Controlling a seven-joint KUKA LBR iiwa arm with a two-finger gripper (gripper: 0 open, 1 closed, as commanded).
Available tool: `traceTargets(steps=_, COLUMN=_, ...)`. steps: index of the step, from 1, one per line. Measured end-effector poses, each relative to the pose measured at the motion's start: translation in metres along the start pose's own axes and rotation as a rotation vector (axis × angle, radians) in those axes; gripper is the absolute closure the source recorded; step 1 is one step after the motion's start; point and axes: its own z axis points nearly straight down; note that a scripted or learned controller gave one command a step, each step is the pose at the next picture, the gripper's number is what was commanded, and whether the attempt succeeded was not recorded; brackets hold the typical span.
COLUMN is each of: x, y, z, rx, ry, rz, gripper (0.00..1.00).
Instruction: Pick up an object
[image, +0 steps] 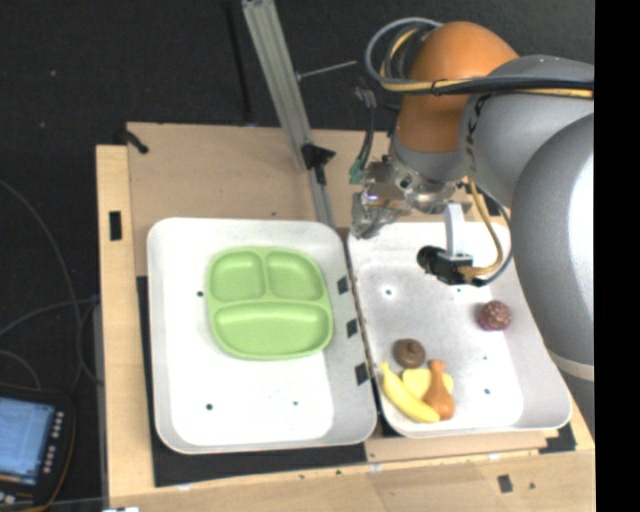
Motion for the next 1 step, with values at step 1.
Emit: traceTargets(steps=1, x=0.0483, y=-0.0009, z=-0.0144, rx=-0.002, ry=0.0, rz=0.0, gripper=1.0)
